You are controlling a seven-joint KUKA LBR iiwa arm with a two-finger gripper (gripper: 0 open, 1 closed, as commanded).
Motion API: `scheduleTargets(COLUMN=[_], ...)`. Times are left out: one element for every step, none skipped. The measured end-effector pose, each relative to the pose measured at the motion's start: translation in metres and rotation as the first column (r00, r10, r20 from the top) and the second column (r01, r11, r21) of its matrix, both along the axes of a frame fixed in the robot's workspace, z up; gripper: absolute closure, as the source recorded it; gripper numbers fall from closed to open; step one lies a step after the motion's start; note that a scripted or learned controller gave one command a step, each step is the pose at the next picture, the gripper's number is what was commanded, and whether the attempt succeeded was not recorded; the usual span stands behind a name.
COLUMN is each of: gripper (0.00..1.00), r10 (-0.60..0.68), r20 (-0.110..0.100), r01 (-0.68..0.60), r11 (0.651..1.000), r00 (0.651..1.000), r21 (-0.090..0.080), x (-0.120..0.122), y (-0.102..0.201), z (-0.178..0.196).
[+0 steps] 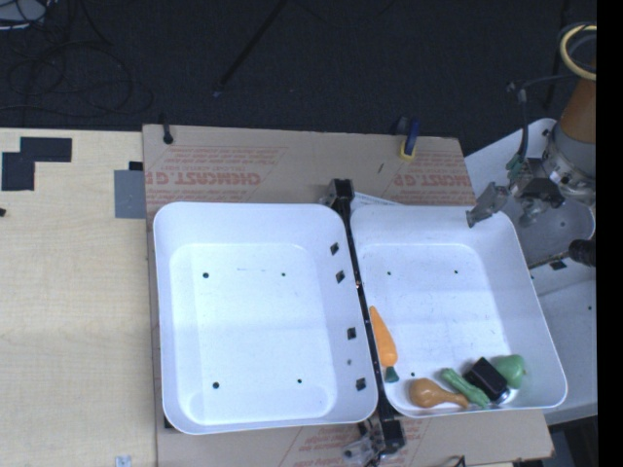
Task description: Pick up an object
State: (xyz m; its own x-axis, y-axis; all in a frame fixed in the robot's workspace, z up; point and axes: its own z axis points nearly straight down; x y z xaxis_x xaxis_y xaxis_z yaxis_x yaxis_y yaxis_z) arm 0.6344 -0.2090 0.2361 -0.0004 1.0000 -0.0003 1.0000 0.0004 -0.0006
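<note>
While the arm (574, 115) sits at the far right w/ its gripper (516, 193) just off the right bin's (526, 270) back-right corner, can't tell its open/closed state. All objs lie in that bin's front: an orange carrot (382, 335) along the divider, a tan gourd-shaped item (433, 392), a green piece (465, 387), a black block (486, 378) & a green rounded obj (509, 368) near the front-right corner. Left bin (165, 261) sits beside it on the worktop (68, 309).

A robotics lab: white bins (161, 261) on cardboard (292, 163) (clamped down), cables (58, 27) trailing across dark floor.
</note>
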Motion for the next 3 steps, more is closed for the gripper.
scheduleTargets(gripper=[0.0, 0.0, 0.0], r10=[0.008, -0.002, 0.0], r20=[0.008, -0.017, 0.002], r01=[-0.008, 0.002, 0.0], r11=[1.0, 1.0, 1.0], r00=[1.0, 1.0, 1.0], r21=[0.0, 0.004, 0.002], x=[0.003, -0.038, -0.082], y=[0.082, 0.116, 0.135], z=[0.113, -0.145, -0.043])
